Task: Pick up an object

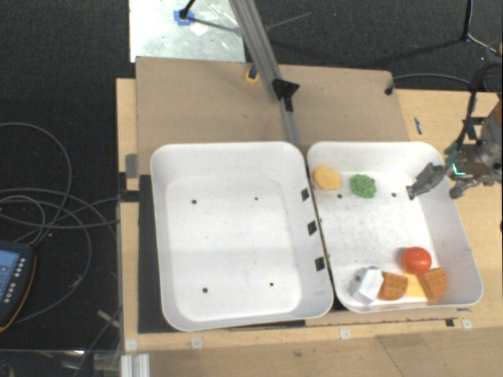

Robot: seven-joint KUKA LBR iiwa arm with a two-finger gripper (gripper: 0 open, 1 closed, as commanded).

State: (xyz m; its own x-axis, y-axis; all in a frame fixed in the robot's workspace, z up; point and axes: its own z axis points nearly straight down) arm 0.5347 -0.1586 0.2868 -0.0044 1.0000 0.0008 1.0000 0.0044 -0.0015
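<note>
Bright, even overhead light washes the two white bins [236, 159] nearly to glare (their rims lose detail). Shadows are soft and short. The dark floor [55, 53] reads grainy, a glossy sheet [185, 22] at top reflects light, and edges look slightly soft.

The worktop [204, 104] was a light wooden surface with a brown board covering its far part. Two shallow white bins lay directly on it, side by side and touching along their inner edges. The left bin [161, 234] took the middle of the worktop, and the right bin [464, 250] reached close to its right edge.
</note>
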